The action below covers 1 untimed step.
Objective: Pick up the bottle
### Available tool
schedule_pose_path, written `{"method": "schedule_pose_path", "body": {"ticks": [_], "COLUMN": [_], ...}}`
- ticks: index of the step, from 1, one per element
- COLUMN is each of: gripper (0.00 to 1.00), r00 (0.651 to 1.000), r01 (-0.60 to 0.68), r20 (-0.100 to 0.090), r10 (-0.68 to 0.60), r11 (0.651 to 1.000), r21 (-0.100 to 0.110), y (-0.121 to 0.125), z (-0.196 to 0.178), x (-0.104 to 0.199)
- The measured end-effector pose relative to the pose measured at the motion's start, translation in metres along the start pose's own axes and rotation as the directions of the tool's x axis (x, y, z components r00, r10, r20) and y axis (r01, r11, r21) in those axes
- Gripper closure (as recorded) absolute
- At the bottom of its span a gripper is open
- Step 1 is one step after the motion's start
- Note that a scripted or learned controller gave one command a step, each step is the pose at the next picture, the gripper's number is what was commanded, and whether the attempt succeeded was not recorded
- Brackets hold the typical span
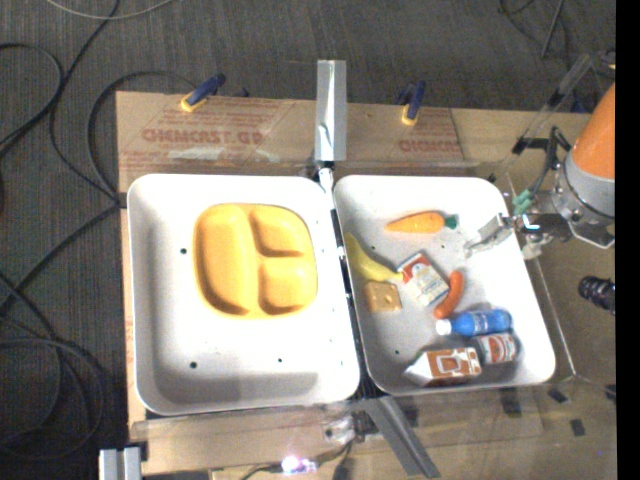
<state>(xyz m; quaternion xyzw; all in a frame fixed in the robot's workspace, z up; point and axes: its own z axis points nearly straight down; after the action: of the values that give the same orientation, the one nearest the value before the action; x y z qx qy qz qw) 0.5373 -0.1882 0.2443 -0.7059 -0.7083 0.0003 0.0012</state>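
Observation:
The bottle (477, 323) is small and blue with a white cap. It lies on its side in the right bin (395, 203), near the front right corner, cap pointing left. My gripper (488, 234) hangs over the bin's right side, above and behind the bottle and well apart from it. Nothing is seen in its grasp. The orange band of the arm (606, 138) is at the right edge of the view.
Sharing the right bin are a carrot (415, 223), a banana (366, 261), a cracker (382, 296), a small carton (426, 279), a sausage (454, 290), a dark can (499, 349) and a juice box (450, 365), the last two right beside the bottle. A yellow divided tray (256, 258) sits in the left bin.

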Motion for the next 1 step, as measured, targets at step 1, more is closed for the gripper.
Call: {"method": "schedule_pose_path", "body": {"ticks": [1], "gripper": [0.0], "r00": [1.0], "r01": [-0.021], "r20": [0.0], "r10": [0.021], "r11": [1.0], "r21": [0.002], "y": [-0.0372], "z": [0.1053], "x": [-0.0311]}}
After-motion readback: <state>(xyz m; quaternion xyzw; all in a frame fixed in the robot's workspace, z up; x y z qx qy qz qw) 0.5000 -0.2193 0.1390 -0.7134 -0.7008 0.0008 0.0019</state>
